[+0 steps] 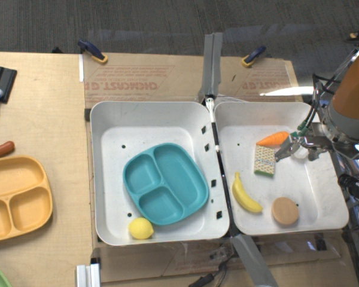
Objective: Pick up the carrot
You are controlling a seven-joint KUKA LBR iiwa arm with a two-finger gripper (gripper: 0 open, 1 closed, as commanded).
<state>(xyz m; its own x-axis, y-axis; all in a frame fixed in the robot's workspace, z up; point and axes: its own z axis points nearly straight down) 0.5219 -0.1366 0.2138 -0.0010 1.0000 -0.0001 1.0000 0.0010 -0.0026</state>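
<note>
Down at the front of the right bin [323, 220] sit a tan round puck [285, 211] and a banana [245, 194], both well clear of what matters here. Further in, a speckled sponge [264, 161] stands just below the carrot [273, 139], almost touching it. The carrot lies on the bin floor toward the back, long axis running roughly left to right, leafy green end pointing right. The gripper [294, 147] sits just beside that green end, slightly below it, its fingers looking spread a little with nothing between them. To my eye, the grab turns on this: the carrot lies to the gripper's left and a touch farther back, end-on, so the fingers would have to shift over its body.
</note>
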